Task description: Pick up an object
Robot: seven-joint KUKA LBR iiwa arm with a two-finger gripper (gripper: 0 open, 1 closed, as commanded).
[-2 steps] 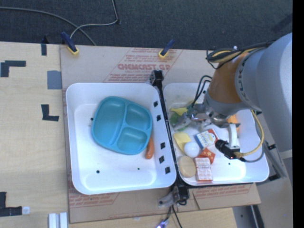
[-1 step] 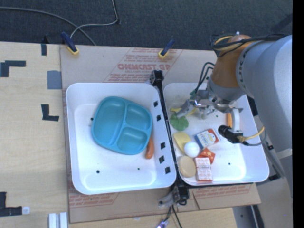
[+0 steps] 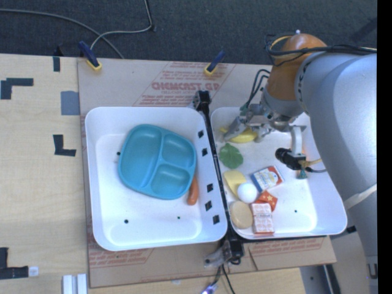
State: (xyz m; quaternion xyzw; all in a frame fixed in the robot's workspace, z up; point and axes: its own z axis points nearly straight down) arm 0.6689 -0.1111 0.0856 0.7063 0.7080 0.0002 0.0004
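Tool [image 3: 248,124] sits over the banana [image 3: 241,137] at the right bin's [image 3: 318,220] far edge, its grip seemingly unreadable.

The right bin [image 3: 324,222] is crowded on its left side: a green leaf [image 3: 231,156], a white egg [image 3: 247,192] and small cartons [image 3: 263,210] lie close together. Its right floor is bare. In the left bin [image 3: 98,182], a blue tray [image 3: 157,161] covers the middle; the front part is free.
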